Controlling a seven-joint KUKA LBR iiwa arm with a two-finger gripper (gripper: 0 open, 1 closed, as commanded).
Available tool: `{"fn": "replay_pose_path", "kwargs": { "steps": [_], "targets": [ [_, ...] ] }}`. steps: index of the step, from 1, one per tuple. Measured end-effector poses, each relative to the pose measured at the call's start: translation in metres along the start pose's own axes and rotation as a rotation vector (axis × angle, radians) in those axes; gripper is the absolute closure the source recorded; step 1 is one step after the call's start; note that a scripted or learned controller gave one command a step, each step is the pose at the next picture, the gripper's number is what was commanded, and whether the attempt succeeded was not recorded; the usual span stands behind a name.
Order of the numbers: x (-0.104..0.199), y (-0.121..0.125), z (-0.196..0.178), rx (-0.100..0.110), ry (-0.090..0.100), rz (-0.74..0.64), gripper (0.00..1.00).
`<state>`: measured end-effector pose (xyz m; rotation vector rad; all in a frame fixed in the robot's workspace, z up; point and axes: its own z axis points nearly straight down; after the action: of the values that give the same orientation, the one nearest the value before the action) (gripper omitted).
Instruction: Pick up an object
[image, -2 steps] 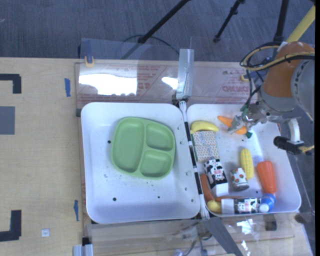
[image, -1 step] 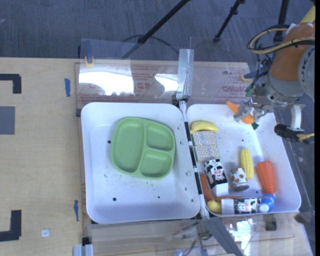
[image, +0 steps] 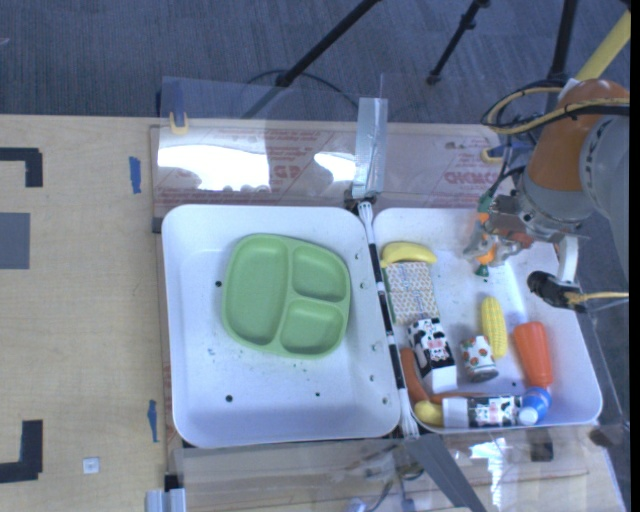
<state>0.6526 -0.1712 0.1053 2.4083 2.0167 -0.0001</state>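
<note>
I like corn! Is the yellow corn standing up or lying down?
Lying down. The corn rests flat on the right bin's floor, beside the orange carrot.

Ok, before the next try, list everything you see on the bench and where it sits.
Plate: 1, green, three compartments, left bin.
Banana: 1, yellow, right bin, top left.
Patterned box: 1, below the banana.
Cow-print carton: 1, black and white, middle.
Small cup: 1, white with red spots, beside the carton.
Corn: 1, yellow.
Carrot: 1, orange, right side.
Bottle: 1, white, blue cap, lying along the bottom.
Tool: above the right bin's top right.
</note>
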Motion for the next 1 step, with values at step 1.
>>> {"fn": "replay_pose_path", "kwargs": {
  "steps": [1],
  "targets": [
    [0.0153, 0.0085, 0.0027, 0.009, -0.021, 0.148, 1.0]
  ]
}}
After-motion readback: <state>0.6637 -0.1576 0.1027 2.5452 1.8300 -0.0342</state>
